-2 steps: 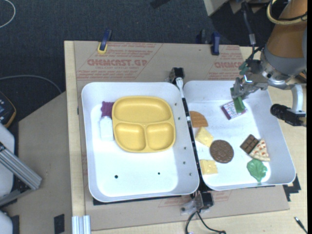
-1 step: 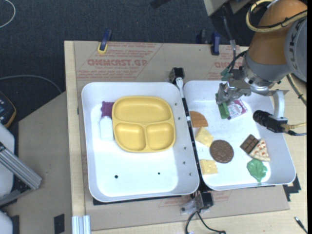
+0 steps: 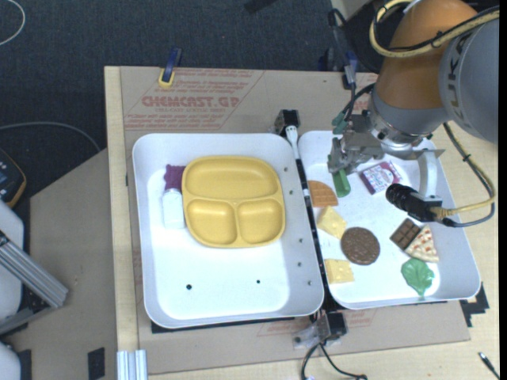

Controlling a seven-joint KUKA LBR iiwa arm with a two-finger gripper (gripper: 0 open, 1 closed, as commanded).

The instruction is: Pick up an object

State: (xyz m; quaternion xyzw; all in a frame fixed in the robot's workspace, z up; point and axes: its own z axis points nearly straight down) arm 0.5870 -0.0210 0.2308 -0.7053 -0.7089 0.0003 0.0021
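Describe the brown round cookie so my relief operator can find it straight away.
Look in the right-hand white bin, the one the arm reaches over. In its lower middle lies the cookie, with yellow cheese wedges just to its left and a chocolate bar piece to its right. It is the only dark brown flat disc there.

Yellow tray (image 3: 233,199), brown cookie (image 3: 360,245), green leaf (image 3: 417,275), white bins (image 3: 150,236).

green marker (image 3: 341,183), upright, perhaps under tool (image 3: 342,161)
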